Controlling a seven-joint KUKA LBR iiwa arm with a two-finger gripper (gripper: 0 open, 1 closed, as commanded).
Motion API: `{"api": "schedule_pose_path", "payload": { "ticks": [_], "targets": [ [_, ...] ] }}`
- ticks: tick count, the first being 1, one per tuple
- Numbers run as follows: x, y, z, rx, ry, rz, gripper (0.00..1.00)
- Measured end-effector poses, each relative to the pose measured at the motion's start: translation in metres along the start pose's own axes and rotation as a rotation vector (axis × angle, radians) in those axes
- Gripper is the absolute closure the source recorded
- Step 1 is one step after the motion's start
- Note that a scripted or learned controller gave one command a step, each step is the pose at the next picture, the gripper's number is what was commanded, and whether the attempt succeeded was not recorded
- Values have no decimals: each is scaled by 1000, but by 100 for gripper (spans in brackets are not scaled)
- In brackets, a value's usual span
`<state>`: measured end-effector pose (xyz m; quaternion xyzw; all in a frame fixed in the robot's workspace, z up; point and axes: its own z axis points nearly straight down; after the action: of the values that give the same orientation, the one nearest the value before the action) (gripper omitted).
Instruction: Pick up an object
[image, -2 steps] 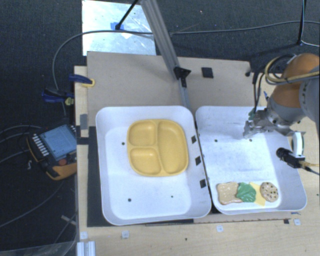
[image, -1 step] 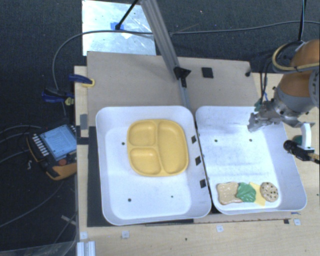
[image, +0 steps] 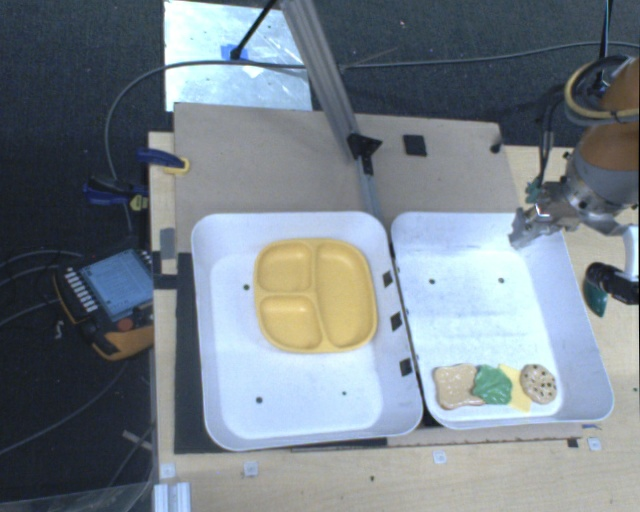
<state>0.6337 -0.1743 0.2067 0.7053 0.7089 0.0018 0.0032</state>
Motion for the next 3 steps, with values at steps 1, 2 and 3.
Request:
{"api": "schedule_pose_path", "payload": {
  "ticks": [1,2,3],
  "targets": [
    [0,2,-55,0,0,-1,100],
    [44,-11,-58,5,2,-3,100],
    [96,-26,-62,5,4,-5,100]
  ]
}}
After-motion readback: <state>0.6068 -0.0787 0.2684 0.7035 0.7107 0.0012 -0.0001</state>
